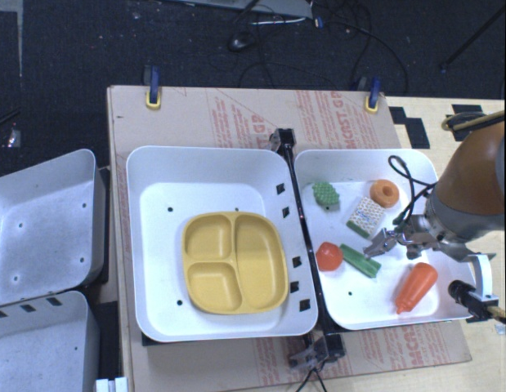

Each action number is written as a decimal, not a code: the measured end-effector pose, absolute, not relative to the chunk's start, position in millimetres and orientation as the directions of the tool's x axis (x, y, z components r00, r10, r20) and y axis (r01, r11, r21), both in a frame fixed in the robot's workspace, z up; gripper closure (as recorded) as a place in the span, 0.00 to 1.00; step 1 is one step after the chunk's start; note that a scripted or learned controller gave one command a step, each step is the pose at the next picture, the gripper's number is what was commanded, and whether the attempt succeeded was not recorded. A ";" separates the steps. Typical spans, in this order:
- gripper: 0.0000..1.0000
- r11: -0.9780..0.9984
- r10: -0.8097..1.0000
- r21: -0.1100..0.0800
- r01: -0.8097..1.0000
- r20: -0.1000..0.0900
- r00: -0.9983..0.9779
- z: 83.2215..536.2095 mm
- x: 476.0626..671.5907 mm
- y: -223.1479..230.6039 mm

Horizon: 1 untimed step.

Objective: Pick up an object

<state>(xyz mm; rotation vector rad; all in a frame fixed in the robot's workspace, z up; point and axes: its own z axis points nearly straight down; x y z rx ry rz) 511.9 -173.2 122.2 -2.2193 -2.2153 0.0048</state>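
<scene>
The arm [469, 190] reached in from the right over the right-hand bin [416, 166], its grey wrist and orange band above the bin's right wall. The gripper [382, 245] hung low over the middle of that bin, its dark fingers pointing left. The fingers stood slightly apart, with nothing visibly clamped between them, though at this slant and with the metal so dark the gap was hard to judge. Their tips lay just above the right end of a green stick-shaped piece [360, 260], near it and perhaps touching; contact could not be settled from the view.

The green piece lay tilted on the bin floor, its left end just beside a red tomato-like ball [329, 256]. Just above the fingertips sat a pale speckled block [366, 215], close to them but apart. An orange ring [385, 193] rested beside the block's upper right corner. A small green knobbly lump [324, 194] lay toward the bin's left wall. An orange carrot [415, 287] lay slanted on the floor below the wrist, clear of the fingers.

The left-hand bin [154, 178] held a yellow three-part plate [235, 262], lying flat near its middle. Both bins rested on a wooden board [212, 117] held by clamps at its far edge.
</scene>
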 end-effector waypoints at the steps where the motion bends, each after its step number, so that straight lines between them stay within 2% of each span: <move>1: 0.00 -0.002 1.000 0.001 1.000 0.001 0.002 92.9 512.9 -173.0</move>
